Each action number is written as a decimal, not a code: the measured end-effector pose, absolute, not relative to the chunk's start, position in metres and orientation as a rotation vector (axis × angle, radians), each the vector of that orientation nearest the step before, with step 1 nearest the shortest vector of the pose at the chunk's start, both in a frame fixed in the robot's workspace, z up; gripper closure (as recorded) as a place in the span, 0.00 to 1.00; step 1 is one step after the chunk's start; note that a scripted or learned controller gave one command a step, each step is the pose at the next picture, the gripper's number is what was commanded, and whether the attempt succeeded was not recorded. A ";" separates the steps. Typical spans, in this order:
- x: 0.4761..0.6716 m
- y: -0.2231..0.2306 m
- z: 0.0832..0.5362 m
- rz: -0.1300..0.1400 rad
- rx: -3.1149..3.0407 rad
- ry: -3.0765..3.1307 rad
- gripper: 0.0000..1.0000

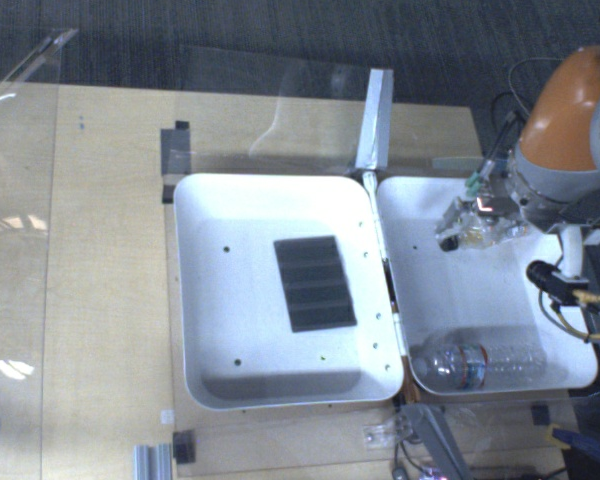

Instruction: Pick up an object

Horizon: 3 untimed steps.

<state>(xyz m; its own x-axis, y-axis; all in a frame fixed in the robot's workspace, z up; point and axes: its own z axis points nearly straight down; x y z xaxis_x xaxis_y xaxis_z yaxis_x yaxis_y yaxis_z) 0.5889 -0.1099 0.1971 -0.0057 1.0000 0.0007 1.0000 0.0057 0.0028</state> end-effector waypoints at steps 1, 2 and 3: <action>0.629 -0.130 0.116 0.008 2.206 2.231 0.00; 0.562 -0.172 0.133 0.012 2.207 2.234 0.00; 0.589 -0.182 0.105 0.033 2.082 2.372 0.00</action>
